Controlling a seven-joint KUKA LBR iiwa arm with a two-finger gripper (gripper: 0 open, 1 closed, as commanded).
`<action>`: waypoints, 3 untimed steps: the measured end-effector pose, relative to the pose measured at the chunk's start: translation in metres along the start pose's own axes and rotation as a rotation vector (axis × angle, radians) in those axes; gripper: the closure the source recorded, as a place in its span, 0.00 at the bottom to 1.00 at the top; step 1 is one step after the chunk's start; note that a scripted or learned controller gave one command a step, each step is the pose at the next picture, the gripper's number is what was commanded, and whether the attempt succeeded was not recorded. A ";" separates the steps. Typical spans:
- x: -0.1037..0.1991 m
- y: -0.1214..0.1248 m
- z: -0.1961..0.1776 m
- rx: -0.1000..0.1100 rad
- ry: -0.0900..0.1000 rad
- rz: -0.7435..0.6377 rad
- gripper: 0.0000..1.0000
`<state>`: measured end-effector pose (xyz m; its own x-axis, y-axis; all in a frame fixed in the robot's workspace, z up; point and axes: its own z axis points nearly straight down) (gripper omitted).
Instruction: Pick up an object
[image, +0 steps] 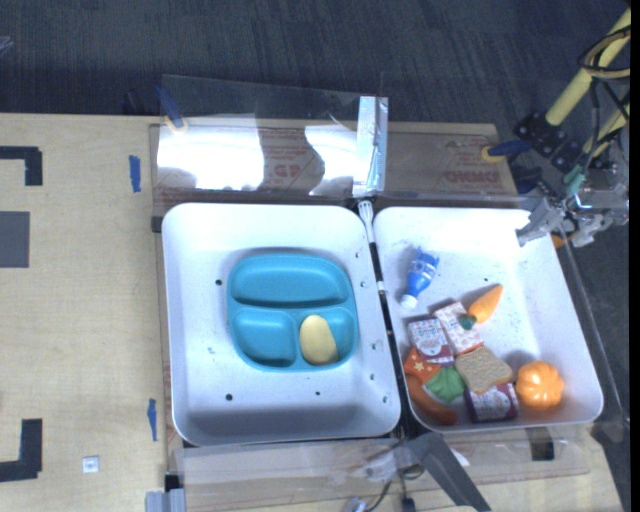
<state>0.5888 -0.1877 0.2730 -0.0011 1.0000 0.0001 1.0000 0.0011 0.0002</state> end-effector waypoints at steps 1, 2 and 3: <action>0.027 -0.036 0.171 -0.005 -0.002 0.048 0.00; 0.028 -0.033 0.160 -0.014 0.000 0.050 1.00; 0.034 0.062 0.180 0.034 0.008 -0.207 1.00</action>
<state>0.6504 -0.1535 0.0932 -0.2066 0.9784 0.0115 0.9778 0.2069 -0.0332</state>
